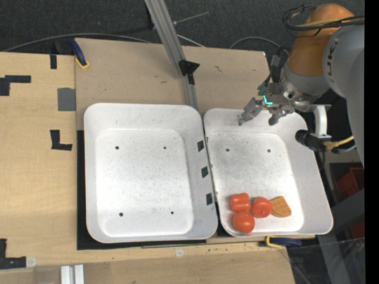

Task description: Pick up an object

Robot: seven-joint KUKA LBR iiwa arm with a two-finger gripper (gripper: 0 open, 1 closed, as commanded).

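Three red tomato-like pieces (244, 210) lie clustered at the near end of the right bin (308, 176), with an orange-brown wedge (280, 206) touching them on the right. My gripper (259, 116) hangs over the far rim of the right bin, well away from that cluster. Its two grey fingers (247, 113) are spread apart, with nothing between them.
The left bin (142, 170) sits beside the right one. A slanted metal pole (169, 31) rises behind the bins, ending in a black clamp (188, 67). Black cables and a white handle (320, 123) hang by the arm on the right.
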